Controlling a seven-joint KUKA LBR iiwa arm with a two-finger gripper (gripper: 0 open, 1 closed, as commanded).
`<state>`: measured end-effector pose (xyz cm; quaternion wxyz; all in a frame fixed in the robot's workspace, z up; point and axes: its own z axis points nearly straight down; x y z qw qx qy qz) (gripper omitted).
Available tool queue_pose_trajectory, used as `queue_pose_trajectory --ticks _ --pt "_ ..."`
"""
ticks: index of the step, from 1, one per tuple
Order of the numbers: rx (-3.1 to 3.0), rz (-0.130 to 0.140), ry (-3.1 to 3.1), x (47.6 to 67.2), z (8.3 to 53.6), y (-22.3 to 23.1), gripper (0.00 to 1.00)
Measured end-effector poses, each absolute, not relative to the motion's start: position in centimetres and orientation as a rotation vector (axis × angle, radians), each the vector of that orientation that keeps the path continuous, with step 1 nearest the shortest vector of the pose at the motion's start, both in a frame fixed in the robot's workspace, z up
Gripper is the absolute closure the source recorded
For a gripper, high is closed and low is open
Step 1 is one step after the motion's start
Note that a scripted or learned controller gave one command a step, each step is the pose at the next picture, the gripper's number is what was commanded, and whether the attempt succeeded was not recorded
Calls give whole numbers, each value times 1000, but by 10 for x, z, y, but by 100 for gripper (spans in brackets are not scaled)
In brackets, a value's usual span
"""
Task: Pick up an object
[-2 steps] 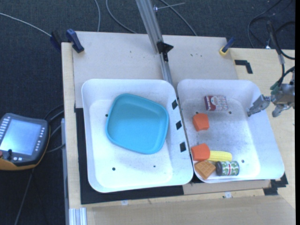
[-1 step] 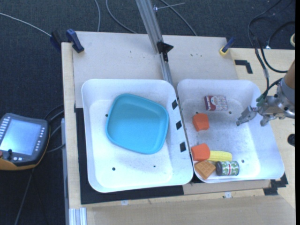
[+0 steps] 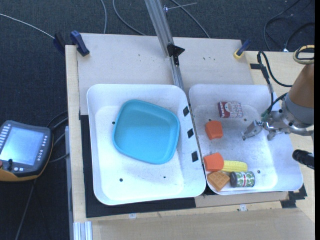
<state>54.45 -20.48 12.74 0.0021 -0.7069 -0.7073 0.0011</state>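
Near edge of the right bin (image 3: 280, 184): cluster of small items, a green-labelled can (image 3: 243, 179) lying on its side, a yellow corn cob (image 3: 234, 166) just behind it, a tan waffle-like piece (image 3: 218, 180) at the near-left corner, and an orange-red block (image 3: 214, 161) touching the corn's left end. All candidates for the pick; none held.

Left bin (image 3: 100, 134) carries a big blue plate (image 3: 146, 131), well apart from the arm.

Mid right bin: the pincer (image 3: 250, 133) sits low over bare bin floor, on the right side, fingers splayed apart and pointing left. Nothing between them, nothing touched as far as I can see. A second orange block (image 3: 214, 130) lies to its left, near but apart. Farther back, a red-and-white carton (image 3: 230, 109) lies flat, also apart.

Step, my read: approach or search phase, grasp not yet made. Next move calls for shifting left over the orange block or far-left to the carton, lining the fingers either side, dropping, then closing. Risk: the near cluster is packed tight, so fingers could nudge neighbours.

Far side: bare surface (image 3: 130, 59) with a blue clamp (image 3: 80, 42) at the far-left corner.
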Motion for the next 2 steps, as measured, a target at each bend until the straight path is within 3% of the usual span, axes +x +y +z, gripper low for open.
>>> queue_pose_trajectory --ticks 1,2 --pt "-2219 2 -2220 544 94 -204 0" --pt "-2222 -1 -2223 545 106 -205 100"
